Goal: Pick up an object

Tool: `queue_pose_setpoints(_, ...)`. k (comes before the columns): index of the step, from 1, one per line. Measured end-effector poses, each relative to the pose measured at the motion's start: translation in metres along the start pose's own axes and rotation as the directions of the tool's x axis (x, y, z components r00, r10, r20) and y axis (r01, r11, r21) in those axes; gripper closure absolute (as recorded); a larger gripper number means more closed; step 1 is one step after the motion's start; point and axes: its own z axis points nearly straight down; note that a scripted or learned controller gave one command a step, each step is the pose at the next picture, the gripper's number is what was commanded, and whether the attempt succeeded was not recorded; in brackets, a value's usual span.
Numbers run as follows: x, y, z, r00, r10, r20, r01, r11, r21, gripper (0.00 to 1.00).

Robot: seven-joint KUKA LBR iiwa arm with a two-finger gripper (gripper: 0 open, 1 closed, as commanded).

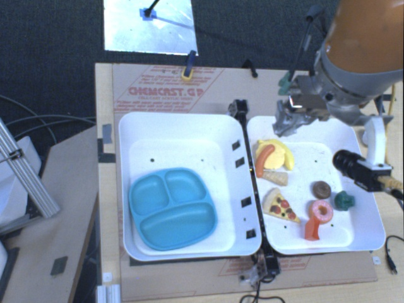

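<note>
My gripper point(285, 128) hangs over the far left part of the right bin point(353, 242), just above and behind a pile of toy food: a yellow banana point(282, 154) with a red-orange sausage point(264, 154) across it and a tan piece point(275, 177) below. Nothing shows between the fingers. Nearer the front lie a pizza slice point(281, 206), a brown round piece point(321, 189), a pink donut point(320, 211) on a red piece point(312, 230), and a small dark green object point(344, 201).
The left bin point(126, 169) holds a blue divided plate point(172, 207). A black divider with clips point(246, 169) runs between the bins. Behind the bins lie cardboard point(167, 87) and a shiny metal sheet point(149, 17).
</note>
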Motion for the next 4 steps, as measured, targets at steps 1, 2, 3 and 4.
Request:
queue_pose_setpoints(1,0.009,-0.012,0.071,1.000,0.006,0.005,-0.006,1.000,0.025,1.00)
queue_pose_setpoints(2,-0.039,-0.009,-0.015,1.000,0.010,0.004,-0.010,1.000,0.009,1.00)
queue_pose_setpoints(3,-0.075,-0.011,0.038,1.000,0.010,0.006,-0.010,1.000,0.022,1.00)
queue_pose_setpoints(4,0.033,0.024,-0.036,1.000,-0.007,0.000,0.007,1.000,0.010,1.00)
